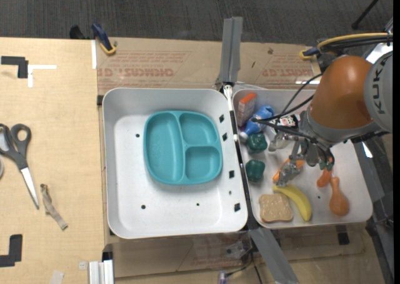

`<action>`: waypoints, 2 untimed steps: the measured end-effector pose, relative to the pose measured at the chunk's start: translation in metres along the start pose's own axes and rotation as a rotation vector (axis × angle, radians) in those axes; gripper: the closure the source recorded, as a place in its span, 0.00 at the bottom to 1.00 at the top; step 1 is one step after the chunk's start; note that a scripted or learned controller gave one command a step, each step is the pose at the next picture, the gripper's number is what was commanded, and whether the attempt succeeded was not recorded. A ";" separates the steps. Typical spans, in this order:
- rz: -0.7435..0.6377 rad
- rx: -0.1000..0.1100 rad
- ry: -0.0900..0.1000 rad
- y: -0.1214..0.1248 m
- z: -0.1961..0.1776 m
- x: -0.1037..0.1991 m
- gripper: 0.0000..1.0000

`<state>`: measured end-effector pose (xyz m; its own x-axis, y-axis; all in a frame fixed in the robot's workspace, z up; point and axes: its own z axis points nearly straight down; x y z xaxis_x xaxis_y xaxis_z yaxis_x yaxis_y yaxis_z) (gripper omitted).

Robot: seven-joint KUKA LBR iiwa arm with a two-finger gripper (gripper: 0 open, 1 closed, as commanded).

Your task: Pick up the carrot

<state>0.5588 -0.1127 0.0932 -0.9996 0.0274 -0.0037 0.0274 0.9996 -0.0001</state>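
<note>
A grey arm with an orange band (340, 92) is seen reaching in from the right over the right white bin (362, 211). Its two-finger gripper (289, 170) is lowered into this bin, and a small orange carrot (292, 165) is seen between the metal fingers (282, 176), which are closed on it. Just below the gripper a yellow banana (300, 201) and a slice of brown toast (275, 208) are lying. An orange pear-shaped toy (338, 199) is placed to the right. Two dark green objects (256, 144) are found near the bin's left wall. In the left white bin (119, 170) a teal divided plate (183, 147) is resting.
</note>
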 end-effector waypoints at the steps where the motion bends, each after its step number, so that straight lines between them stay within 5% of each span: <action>1: -0.222 0.001 -0.002 -0.029 -0.001 0.001 0.00; 2: -0.184 -0.001 0.002 -0.007 0.001 0.036 0.00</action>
<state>0.5230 -0.1186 0.0921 -0.9878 -0.1557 -0.0019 -0.1557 0.9878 0.0005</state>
